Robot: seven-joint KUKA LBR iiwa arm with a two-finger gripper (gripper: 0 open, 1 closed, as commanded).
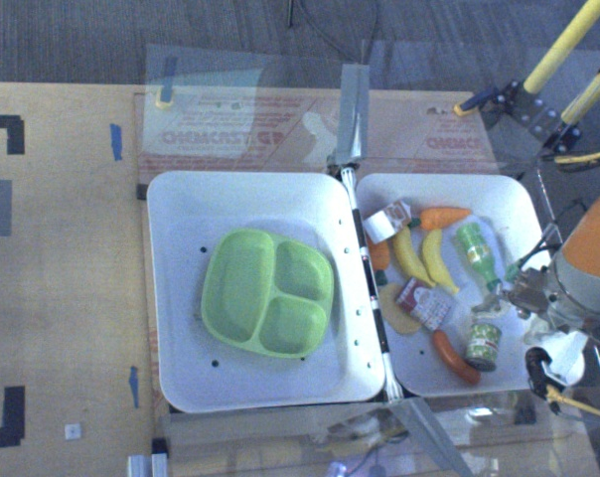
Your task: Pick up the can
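The can (484,344) is small, with a green label and a silver top. It stands upright near the front right of the right bin (524,199), touching the end of a red sausage (455,357). My gripper (501,301) hangs over the right side of that bin, just behind and slightly right of the can. It is above the can, not around it. The grey arm with its orange band (590,248) comes in from the right edge.
The right bin also holds two bananas (424,258), a carrot (444,215), a green bottle (475,250), a red packet (426,303) and a white cup (382,224). A green divided plate (268,292) lies in the left bin (176,217).
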